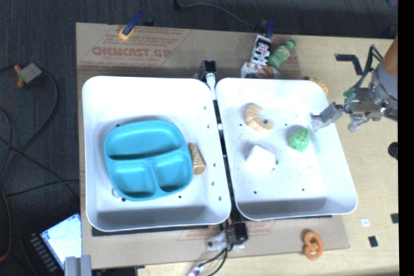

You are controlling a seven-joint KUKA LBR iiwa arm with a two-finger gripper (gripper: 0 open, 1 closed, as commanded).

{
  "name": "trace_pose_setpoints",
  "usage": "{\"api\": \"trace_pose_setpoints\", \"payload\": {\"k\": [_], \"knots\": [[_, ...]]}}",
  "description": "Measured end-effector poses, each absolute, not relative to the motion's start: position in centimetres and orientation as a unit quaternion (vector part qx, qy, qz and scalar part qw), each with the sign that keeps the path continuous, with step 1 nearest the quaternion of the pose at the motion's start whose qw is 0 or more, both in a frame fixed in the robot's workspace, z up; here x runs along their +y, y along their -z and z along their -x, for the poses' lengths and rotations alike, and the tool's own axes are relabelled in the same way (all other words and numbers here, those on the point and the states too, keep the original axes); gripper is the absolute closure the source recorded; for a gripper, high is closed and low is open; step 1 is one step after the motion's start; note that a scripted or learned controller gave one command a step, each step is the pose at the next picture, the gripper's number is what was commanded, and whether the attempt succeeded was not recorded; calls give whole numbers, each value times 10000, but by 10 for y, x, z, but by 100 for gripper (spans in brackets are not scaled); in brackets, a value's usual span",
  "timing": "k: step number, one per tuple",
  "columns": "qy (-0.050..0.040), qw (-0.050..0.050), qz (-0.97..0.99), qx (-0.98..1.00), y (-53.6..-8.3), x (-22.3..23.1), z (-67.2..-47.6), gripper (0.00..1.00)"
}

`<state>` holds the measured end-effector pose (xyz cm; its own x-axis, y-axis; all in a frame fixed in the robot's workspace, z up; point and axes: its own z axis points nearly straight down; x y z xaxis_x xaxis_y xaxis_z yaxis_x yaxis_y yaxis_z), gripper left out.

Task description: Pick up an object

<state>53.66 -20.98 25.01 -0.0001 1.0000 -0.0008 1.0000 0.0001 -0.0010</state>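
gripper sits at right edge of the right bin, over its rim; fingers too small and blurred, cannot tell if apart or together, nothing seen between them. arm comes in from the right, grey.

largest to smallest: one cardboard sheet under both bins, faint red print reads "chemcast gp". two white bins side by side, left bin and right bin. one blue divided tray, three compartments, lying in left bin. one tan roll-shaped item touching the tray's right edge. right bin holds three things: one white block near the middle, one green lumpy ball to its right, near the gripper but apart from it, one tan pastry-like piece toward the back. outside the bins: one green bottle-shaped toy and one printed packet behind right bin, text unreadable; one orange ring toy on bench in front. two blue clamps at the cardboard's back edge.
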Motion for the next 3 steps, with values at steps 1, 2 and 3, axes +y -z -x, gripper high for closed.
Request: {"api": "trace_pose_setpoints", "payload": {"k": [1,2,3], "knots": [[-6,1,7071,-7072,-250,-210,-537,0],[-6,1,7070,-7072,-250,-210,-537,0],[-6,1,7070,-7072,-250,-210,-537,0]]}}
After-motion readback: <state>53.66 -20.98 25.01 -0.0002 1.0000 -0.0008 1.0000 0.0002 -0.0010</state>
